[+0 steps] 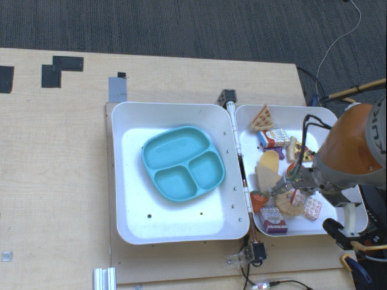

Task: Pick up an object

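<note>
Two shallow white bins sit side by side near the table's (60, 162) right end. Left bin (130, 222): holds a light blue three-compartment plate (182, 163), lying flat and a little off-centre toward the far wall (nothing visible in its compartments).

Right bin (357, 219): a cluster of small items. Pizza-slice toy (262, 118) at the far end by the divider; a red-white-blue packet (273, 138) just beneath it; a pale wedge with a yellow top (268, 169) at mid-bin; a small red piece (258, 202) near the divider; a purple-and-white packet (274, 222) at the near end; a red-patterned white packet (311, 208) beside it.

Arm (354, 145) enters from the right, orange band over the right bin. The jaws (289, 187) are down among the mid-bin items, beside the pale wedge. Cannot tell whether they are released or clenched; nothing visibly lifted.
</note>
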You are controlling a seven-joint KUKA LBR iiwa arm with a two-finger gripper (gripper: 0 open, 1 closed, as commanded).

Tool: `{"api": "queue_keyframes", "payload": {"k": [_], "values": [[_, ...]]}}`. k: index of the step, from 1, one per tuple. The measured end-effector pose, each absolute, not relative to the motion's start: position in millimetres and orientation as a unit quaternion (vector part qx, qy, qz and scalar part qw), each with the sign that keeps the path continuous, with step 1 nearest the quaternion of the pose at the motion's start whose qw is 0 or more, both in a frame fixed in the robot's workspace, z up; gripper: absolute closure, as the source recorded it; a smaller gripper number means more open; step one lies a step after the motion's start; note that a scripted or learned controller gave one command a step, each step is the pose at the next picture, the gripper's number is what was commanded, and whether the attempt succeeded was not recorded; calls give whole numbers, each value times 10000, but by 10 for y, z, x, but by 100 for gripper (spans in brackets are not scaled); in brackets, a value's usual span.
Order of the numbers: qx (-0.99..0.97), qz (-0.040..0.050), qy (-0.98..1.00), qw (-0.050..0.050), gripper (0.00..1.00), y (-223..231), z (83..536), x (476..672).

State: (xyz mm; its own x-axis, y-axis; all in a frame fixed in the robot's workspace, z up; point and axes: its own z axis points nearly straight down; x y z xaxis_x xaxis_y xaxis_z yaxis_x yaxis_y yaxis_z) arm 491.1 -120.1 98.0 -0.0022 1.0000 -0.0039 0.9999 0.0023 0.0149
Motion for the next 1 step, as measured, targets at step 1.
{"api": "queue_keyframes", "payload": {"k": [1], "values": [[7061,47,7080,96,100,-1207,1085,4924]]}}
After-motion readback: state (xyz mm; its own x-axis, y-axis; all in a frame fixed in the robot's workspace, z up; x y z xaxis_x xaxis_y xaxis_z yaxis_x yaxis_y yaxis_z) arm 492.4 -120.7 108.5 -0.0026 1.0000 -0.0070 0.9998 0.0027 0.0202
